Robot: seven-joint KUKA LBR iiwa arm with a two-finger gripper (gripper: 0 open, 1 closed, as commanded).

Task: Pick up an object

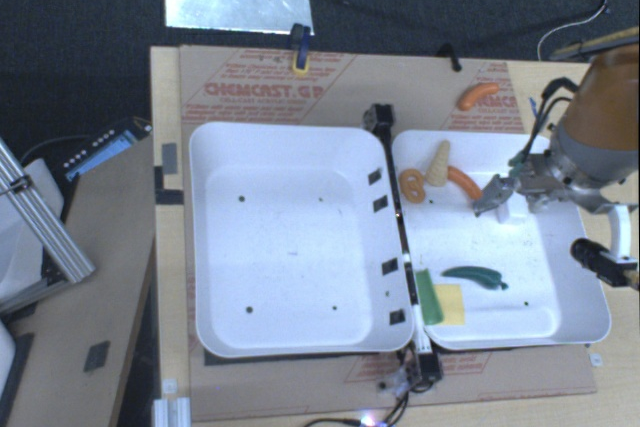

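I count two bins: left bin (285, 235), right bin (520, 315). In the right bin, one each — pretzel (412, 184), cone (438, 163), orange sausage (463, 181), sponge (440, 300), green pepper (477, 277). Gripper (497, 199) — finger state: I cannot tell. The orange sausage lies just beside it at 10 o'clock.

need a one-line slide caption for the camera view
Grey KUKA arm's two-finger gripper hovers in the right white bin beside an orange sausage-shaped toy, above a dark green pepper-shaped toy.
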